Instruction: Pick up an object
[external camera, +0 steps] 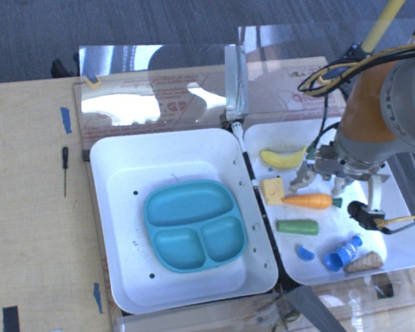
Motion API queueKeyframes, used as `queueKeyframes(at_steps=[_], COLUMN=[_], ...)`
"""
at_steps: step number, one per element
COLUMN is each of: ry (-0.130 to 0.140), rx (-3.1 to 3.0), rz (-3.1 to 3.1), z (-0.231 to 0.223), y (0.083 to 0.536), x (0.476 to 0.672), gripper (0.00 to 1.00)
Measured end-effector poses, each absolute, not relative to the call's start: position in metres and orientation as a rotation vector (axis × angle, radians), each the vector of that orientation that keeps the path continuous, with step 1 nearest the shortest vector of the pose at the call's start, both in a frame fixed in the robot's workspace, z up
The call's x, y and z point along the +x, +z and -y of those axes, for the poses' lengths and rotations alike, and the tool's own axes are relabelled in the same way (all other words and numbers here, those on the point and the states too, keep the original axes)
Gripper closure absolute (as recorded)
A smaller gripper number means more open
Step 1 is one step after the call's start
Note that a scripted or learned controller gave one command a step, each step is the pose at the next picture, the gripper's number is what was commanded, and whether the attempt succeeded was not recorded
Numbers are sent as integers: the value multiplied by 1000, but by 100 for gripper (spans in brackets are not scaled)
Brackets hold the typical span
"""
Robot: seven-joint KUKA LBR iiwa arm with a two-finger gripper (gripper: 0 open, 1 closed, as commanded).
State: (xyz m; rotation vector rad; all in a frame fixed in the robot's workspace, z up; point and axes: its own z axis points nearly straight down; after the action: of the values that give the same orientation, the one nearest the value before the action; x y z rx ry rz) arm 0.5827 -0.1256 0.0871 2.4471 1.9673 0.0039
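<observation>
Carrot (308, 202) lies in the right bin (404, 248) just below my gripper (319, 173), its long axis running left to right with the green stem end on the right, and the gripper's fingers look spread and hold nothing.

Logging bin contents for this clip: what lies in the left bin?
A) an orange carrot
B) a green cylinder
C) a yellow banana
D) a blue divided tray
D: the blue divided tray rests alone on the floor of the left bin, while the banana, carrot and green cylinder all lie in the right bin.
</observation>
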Motion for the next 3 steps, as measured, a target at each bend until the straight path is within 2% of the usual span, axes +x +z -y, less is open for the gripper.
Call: queueKeyframes(at_steps=[1,2,3], ry=[7,9,14], rx=[2309,2339,2337], rz=[-2125,-2090,-2084], z=[104,104,105], y=[88,88,99], x=[533,498,500], gripper=[0,0,100])
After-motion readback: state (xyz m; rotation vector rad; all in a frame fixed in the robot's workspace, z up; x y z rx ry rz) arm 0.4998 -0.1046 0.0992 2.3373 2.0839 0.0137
